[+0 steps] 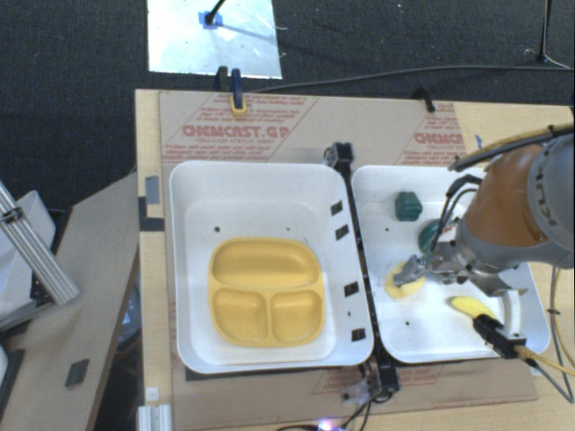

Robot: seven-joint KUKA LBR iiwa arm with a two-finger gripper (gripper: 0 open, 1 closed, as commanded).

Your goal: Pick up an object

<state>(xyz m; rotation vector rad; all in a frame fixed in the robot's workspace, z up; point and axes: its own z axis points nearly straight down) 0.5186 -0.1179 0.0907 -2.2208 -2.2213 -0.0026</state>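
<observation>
Gripper (411,272) sits over a pale yellow lump (401,286) in the right bin (384,187); I can't tell if it's clenched. Green block (409,206) lies behind the gripper; left bin (193,196) holds a yellow tray (266,290).

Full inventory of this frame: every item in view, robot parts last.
left bin: 1, white, left on the bench
right bin: 1, white, beside it
divided tray: 1, yellow, in left bin
dark green lump: 1, right bin, far side
teal object: 1, right bin, partly behind the arm
pale yellow piece: 1, right bin, at the gripper
long yellow piece: 1, right bin, near side
printed sheet: 1, brown, red lettering, under both bins
clamp: 1, blue and yellow, sheet's far edge
arm: 1, grey, orange band, over right bin
gripper: 1, dark, low at the pale yellow piece
</observation>
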